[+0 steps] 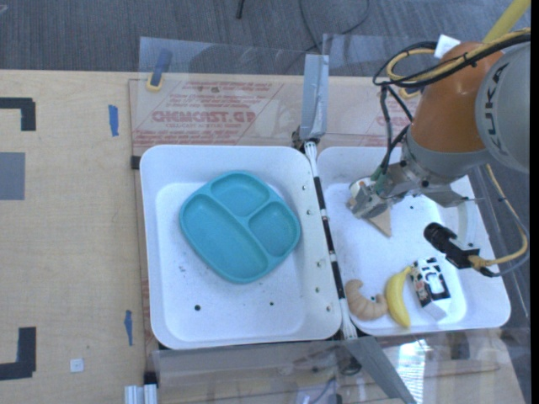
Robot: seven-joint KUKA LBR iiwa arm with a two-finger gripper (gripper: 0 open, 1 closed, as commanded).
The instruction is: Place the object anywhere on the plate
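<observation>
beside the smooth teal divided plate [240,225], hand [367,200] grip unclear, near curved yellow banana [397,299].

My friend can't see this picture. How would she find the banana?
Look in the right bin, the one the arm reaches into. Go to its near edge, where three small things lie in a row. The banana is the yellow curved one in the middle, between a tan croissant and a black-and-white block.
</observation>
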